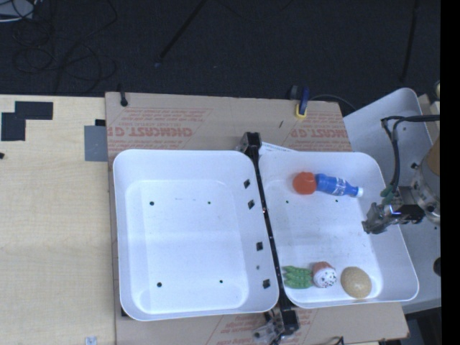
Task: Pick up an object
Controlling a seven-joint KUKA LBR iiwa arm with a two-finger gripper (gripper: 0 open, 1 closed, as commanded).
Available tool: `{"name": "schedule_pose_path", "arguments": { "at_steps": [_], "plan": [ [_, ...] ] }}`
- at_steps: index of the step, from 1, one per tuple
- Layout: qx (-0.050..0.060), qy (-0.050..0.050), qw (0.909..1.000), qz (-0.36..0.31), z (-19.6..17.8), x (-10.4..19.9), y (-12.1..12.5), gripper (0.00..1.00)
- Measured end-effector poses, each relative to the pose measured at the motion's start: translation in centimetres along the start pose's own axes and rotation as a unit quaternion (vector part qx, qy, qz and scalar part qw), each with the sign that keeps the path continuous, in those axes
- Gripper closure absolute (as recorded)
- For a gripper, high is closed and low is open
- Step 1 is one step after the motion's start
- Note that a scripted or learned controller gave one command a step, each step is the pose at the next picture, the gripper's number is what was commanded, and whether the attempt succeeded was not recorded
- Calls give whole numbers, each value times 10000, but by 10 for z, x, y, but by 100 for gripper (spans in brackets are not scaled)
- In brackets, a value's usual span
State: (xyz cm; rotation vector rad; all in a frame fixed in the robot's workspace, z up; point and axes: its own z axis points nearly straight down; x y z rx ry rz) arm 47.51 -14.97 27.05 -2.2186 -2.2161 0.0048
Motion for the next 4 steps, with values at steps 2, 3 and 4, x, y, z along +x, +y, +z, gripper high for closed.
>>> {"name": "schedule_pose_path", "arguments": {
  "at_steps": [2, 3, 4],
  "plan": [
    [28, 10, 10000, -3, -18, -1, 0, 100],
    [-15, -6, 10000, 7, -13, 0, 0, 100],
    [-26, -7, 10000, -13, -21, 3, 1, 100]
  ]
}}
